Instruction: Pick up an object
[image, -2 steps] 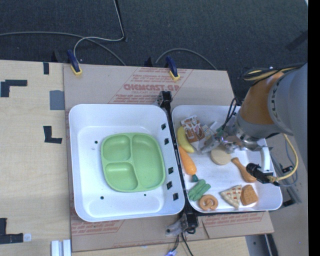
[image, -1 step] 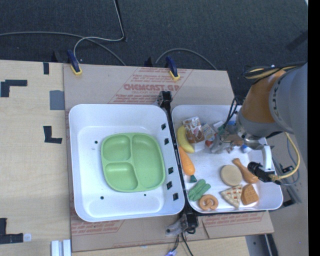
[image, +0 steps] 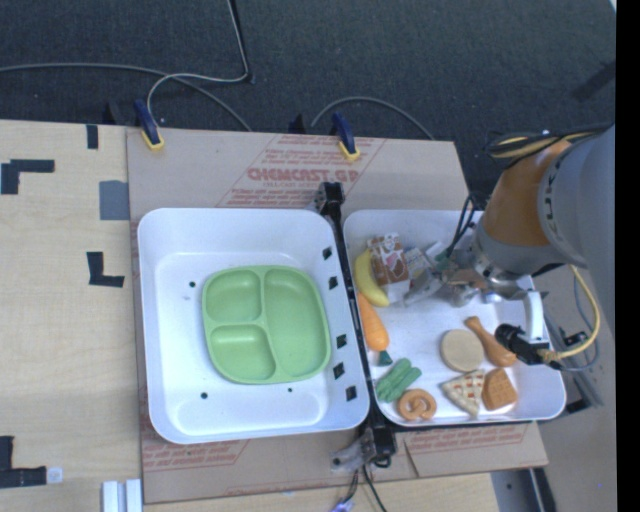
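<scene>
My gripper (image: 432, 274) is low in the right bin (image: 556, 404), near its upper middle, at the end of the grey arm with the orange band. Its tip is right beside a brown-and-white packaged item (image: 388, 262), touching or nearly touching it. A yellow banana (image: 368, 281) lies just left of that item, with an orange carrot (image: 374, 326) below it. Lower in the bin are green beans (image: 397, 379), a pretzel (image: 416, 404), a pizza slice (image: 464, 391), a round tan cookie (image: 461, 350) and a chicken drumstick (image: 489, 340).
The left bin (image: 160, 240) holds a green divided plate (image: 266, 324). A black divider with clips (image: 342, 300) runs between the bins. The arm's body and cables (image: 560, 330) overhang the right bin's right side. A browned food piece (image: 499, 389) sits by the pizza.
</scene>
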